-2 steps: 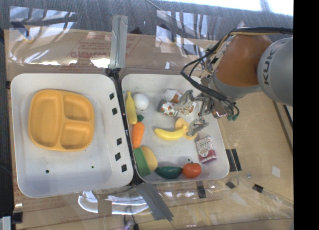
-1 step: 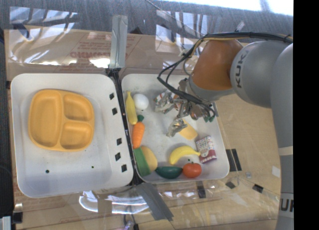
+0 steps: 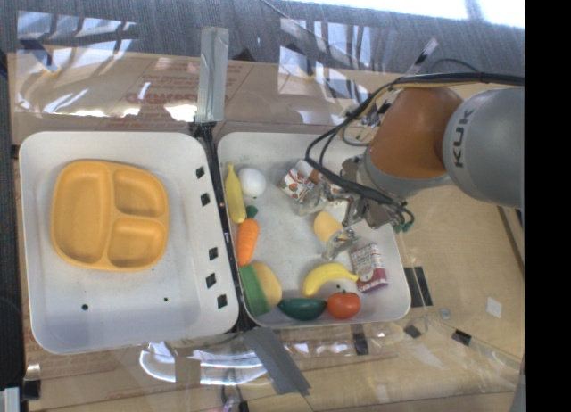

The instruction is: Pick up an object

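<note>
Arm (image 3: 464, 138) reaches in from the right over the right bin (image 3: 277, 147), orange band above the wrist. Gripper (image 3: 343, 227) is down inside the bin, near a pale yellow piece (image 3: 326, 224) and a red-white packet (image 3: 368, 267); cannot tell how its tips stand or whether anything is caught. Other toys lie in the same bin: corn (image 3: 234, 193) and white egg (image 3: 252, 182) along the left wall, carrot (image 3: 248, 239) under them, banana (image 3: 326, 276), tomato (image 3: 343, 305), green vegetable (image 3: 302, 309) at the near wall, another printed packet (image 3: 298, 182) upper centre. Left bin (image 3: 45, 312) holds a yellow divided plate (image 3: 109, 215), well apart from the arm
</note>
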{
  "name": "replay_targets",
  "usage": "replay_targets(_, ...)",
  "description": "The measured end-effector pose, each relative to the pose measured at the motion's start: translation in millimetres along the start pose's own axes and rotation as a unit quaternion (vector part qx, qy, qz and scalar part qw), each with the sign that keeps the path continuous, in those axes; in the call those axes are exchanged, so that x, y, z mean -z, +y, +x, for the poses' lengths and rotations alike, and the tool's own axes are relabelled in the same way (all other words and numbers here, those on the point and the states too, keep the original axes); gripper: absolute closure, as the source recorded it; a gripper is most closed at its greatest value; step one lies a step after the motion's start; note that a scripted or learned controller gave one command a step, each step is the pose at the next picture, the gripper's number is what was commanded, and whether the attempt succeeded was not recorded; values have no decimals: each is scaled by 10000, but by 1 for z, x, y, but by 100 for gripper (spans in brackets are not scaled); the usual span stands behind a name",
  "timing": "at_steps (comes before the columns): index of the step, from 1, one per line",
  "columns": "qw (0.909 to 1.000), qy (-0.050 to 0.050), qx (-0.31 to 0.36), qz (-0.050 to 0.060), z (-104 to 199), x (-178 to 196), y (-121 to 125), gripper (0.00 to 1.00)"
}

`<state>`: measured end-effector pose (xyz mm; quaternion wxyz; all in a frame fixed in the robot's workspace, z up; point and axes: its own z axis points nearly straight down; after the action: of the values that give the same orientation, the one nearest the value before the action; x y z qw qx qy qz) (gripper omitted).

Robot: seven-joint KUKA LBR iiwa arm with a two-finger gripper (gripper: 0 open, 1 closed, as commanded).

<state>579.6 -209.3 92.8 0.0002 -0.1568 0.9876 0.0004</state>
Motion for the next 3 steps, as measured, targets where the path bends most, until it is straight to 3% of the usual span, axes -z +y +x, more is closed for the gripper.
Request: replay_targets(3,10000,-1,4,-1,0,0,0,0)
